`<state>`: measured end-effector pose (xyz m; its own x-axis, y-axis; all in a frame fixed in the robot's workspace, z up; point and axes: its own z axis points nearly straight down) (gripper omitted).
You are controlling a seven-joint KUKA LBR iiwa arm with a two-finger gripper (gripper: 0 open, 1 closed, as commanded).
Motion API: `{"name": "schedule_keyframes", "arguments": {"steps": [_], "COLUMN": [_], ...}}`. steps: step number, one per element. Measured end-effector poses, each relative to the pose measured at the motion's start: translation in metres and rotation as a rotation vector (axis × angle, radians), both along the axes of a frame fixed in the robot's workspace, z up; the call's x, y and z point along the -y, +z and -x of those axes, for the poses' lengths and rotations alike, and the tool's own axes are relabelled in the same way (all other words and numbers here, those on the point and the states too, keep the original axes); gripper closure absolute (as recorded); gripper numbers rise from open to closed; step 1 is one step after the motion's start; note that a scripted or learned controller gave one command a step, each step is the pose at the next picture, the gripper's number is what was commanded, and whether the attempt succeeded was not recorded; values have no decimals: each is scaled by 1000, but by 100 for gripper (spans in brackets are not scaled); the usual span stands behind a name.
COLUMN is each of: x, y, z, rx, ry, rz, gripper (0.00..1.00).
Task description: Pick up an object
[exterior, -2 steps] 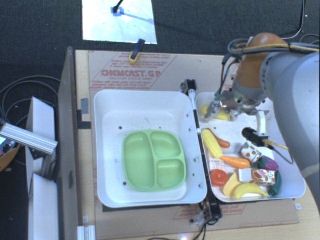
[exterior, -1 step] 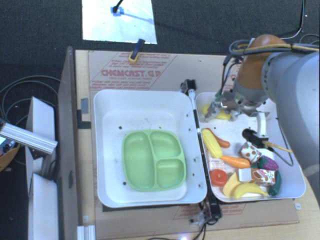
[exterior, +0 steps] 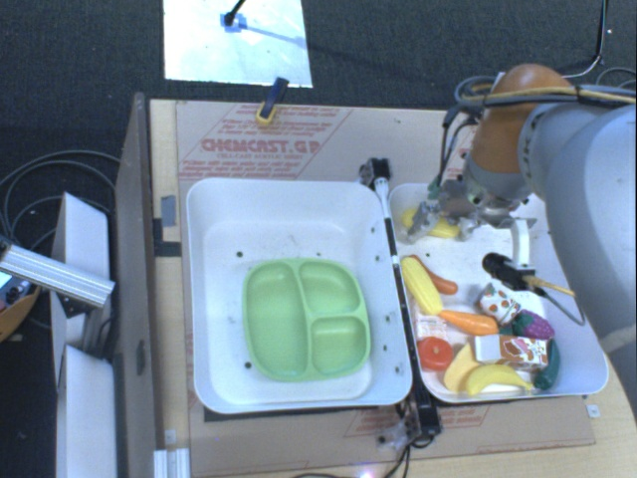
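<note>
Bench with cardboard sheet under 2 white bins

My robotics lab test bench, cardboard-lined benchtop, two white bins side by side, loose cables over dark carpet, plastic toy food.

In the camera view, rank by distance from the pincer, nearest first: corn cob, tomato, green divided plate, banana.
From the pincer, at the right bin's far end:
1. Corn cob, just below it by the divider.
2. Tomato, lower in the right bin.
3. Green divided plate in the left bin and banana at the right bin's near edge: too close to call.
</note>
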<state>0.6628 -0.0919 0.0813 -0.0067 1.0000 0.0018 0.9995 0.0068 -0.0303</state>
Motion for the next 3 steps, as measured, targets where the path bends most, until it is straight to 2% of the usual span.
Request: {"name": "schedule_keyframes", "arguments": {"steps": [1, 2, 3], "x": [-3, -3, 11], "y": [0, 0, 2], "z": [1, 1, 107], "rx": [1, 1, 22], "ry": [-3, -3, -11], "rz": [7, 7, 1], "gripper": [0, 0, 0]}}
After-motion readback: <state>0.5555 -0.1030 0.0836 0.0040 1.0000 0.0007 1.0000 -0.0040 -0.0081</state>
